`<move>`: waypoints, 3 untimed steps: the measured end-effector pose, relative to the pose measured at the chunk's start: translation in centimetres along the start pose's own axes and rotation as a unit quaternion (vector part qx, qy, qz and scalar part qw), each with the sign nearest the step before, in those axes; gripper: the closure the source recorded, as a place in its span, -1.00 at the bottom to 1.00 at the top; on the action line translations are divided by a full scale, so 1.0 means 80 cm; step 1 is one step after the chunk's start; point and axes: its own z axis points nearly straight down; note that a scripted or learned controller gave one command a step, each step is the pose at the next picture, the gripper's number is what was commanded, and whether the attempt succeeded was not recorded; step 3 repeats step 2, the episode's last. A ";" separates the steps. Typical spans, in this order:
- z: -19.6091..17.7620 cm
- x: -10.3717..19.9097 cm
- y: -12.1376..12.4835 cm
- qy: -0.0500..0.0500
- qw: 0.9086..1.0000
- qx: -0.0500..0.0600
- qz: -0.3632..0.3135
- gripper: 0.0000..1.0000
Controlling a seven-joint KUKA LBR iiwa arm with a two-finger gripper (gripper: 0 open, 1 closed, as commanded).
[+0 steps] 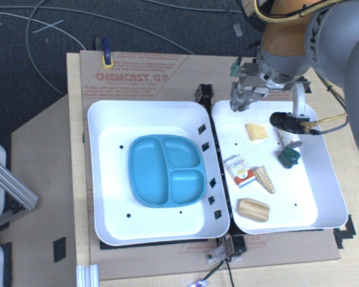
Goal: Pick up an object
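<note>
1. Lying in the right-hand bin (314,187), five loose items make up the pickable stock:
   - a pale yellow block (256,131) toward the far end
   - a dark teal piece (289,156) nearer the right wall
   - a red-and-white packet (239,169) near the left wall
   - a tan cone (265,179) just beside the packet
   - a tan loaf-shaped piece (253,209) at the near end
2. Tool (242,102): it hangs over the far left corner of the right-hand bin, near the yellow block but apart from it. Whether it is spread or pressed together cannot be told.
3. Arm (341,34): grey with an orange band, it reaches in from the upper right.
4. Left-hand bin (107,154): it holds a blue divided plate (167,170) with three compartments, lying flat near the middle.
5. Counter (137,76): a tan board with red print carries both bins side by side. A blue-and-yellow clamp (106,51) sits on its far edge.
</note>
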 end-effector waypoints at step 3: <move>-0.004 0.124 0.004 -0.001 1.000 0.000 0.000 1.00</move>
